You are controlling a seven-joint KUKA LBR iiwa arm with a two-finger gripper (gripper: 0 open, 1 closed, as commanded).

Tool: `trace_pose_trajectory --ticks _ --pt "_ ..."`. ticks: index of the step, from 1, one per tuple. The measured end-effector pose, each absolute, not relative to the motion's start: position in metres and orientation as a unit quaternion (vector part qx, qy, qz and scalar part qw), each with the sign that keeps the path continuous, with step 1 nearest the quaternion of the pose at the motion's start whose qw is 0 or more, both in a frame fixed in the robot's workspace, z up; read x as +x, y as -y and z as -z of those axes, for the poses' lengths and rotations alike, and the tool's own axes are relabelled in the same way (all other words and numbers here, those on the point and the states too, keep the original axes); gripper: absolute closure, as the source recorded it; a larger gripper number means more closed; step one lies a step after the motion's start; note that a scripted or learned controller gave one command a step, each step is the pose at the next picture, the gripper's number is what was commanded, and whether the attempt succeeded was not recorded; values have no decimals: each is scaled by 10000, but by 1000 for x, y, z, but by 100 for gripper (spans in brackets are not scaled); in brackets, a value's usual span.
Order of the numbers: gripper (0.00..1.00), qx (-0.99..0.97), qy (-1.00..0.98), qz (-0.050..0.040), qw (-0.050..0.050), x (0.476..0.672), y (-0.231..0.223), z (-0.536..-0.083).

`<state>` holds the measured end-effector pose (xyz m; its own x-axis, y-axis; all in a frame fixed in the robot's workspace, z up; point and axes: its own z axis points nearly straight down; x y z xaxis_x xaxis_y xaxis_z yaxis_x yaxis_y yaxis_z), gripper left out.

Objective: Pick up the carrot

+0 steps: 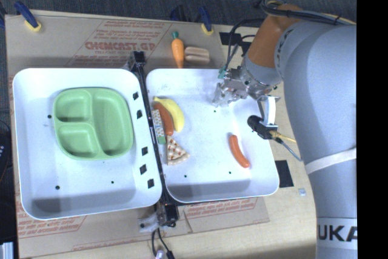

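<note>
Camera view: the carrot [177, 50] is seen lying on the tabletop just beyond the right bin [203, 182], untouched. The gripper [225, 94] is poised over that bin's far corner; whether its fingers are parted cannot be told. The pickup is judged not yet begun.

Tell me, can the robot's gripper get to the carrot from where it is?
Probably yes. The carrot lies on the cardboard just outside the right bin's far rim, beside a small bun. The gripper hangs over that bin, with open space between them.
</note>
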<state>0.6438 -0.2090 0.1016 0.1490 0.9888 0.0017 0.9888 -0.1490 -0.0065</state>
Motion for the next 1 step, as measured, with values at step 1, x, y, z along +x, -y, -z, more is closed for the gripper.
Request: trace_pose_trajectory --ticks 1 --pt "100 -7920 6105 -3 5 623 192 -243"
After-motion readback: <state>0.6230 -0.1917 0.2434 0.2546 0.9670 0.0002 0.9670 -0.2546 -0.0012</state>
